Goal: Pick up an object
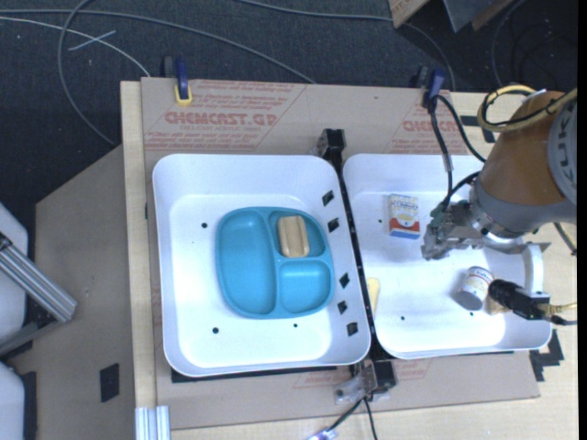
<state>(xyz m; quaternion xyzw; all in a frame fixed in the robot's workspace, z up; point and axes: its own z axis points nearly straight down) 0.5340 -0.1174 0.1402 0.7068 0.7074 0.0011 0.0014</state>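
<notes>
On the worktop [275, 108], the hand [438, 242] hovers low in the right bin [440, 337], beside a small carton [403, 215]. This looks like the approach step (I cannot tell the hand's state); next it must close on the carton.

Arm [527, 168] reaches in from right; pincer [438, 244] points down.

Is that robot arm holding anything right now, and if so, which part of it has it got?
Nothing that can be seen. The gripper hangs over the right bin, with the small box and the little can lying apart from it.
</notes>
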